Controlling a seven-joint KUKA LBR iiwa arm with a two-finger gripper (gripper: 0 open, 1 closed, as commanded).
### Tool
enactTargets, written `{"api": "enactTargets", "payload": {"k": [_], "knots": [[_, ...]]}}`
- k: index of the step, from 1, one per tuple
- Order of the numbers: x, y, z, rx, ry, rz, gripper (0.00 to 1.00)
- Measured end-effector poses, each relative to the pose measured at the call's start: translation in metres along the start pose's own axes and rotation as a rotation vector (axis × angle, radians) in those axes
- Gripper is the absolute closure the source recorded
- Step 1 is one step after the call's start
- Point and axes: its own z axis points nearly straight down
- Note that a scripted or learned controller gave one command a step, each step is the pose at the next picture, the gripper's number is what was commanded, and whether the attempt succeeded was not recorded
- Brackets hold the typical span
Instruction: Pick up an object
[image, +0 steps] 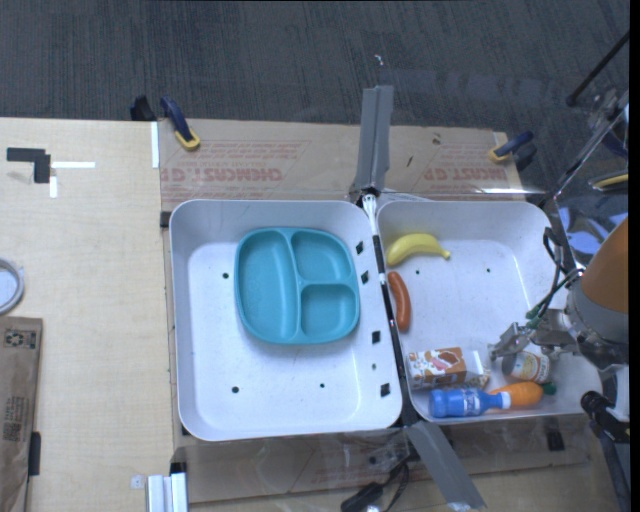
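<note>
The right bin (470, 215) holds a yellow banana (415, 247) near its back left and a reddish sausage (401, 300) along its left wall. At the front lie a small orange-and-white carton (437, 366), a blue bottle (462, 403) on its side and an orange item (520, 396) touching the bottle's end. My gripper (518, 345) hangs low over the front right of this bin, just above a small round light-coloured item (532, 368). The arm's orange band (612, 270) rises at the right edge. Nothing is visibly lifted.
A teal divided plate (297, 285) lies in the left bin (200, 330). A grey divider post (375, 140) stands behind the seam between the bins. Blue-and-yellow clamps (180, 124) hold the cardboard at the back. Cables run along the right bin's far right side.
</note>
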Motion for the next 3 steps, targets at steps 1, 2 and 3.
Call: {"api": "enactTargets", "payload": {"k": [1,2,3], "knots": [[0.000,0.001,-0.007,0.001,-0.001,0.003,1.00],[0.071,-0.007,0.000,-0.001,-0.003,0.140,1.00],[0.070,-0.007,-0.007,0.002,-0.003,0.143,1.00]]}}
